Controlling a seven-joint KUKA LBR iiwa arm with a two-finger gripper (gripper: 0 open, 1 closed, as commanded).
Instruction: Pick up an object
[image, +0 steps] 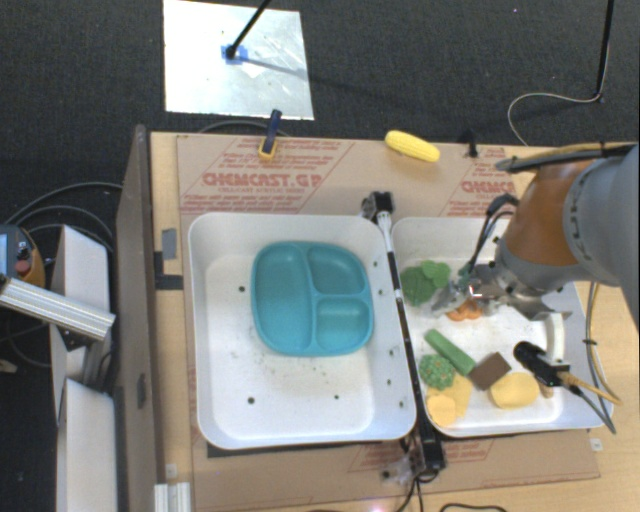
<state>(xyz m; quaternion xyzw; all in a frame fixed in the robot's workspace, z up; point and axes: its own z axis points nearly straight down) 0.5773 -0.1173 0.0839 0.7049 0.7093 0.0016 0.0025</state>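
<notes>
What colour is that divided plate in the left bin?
Teal blue; the plate shows plainly in the camera view.

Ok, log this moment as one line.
gripper low in right bin | over orange piece | beside broccoli | grasp unconfirmed

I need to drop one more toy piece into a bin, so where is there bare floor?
Left white bin: bare floor all round the teal divided plate, widest along the near wall below it. Right white bin: crowded; green leafy piece, green stick, brown block and yellow pieces cluster beneath the gripper. A small bare strip lies along its far wall.
</notes>
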